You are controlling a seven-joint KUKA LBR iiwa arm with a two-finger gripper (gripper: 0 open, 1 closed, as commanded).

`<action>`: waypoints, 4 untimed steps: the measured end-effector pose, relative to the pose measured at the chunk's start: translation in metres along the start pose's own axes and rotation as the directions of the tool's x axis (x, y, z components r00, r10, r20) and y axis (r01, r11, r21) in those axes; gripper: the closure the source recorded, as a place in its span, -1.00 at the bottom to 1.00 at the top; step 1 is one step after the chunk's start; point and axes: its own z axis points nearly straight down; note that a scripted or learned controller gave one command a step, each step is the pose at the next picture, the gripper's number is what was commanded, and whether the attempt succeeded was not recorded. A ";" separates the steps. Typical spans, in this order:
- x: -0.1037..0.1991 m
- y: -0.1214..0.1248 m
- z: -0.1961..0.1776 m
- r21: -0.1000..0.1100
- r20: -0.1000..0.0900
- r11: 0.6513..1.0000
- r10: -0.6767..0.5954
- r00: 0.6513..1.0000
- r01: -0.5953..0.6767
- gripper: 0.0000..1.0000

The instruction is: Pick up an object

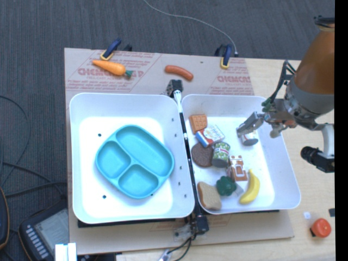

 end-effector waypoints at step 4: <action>-0.002 0.018 0.173 -0.010 0.003 1.000 0.002 1.000 -0.002 -1.00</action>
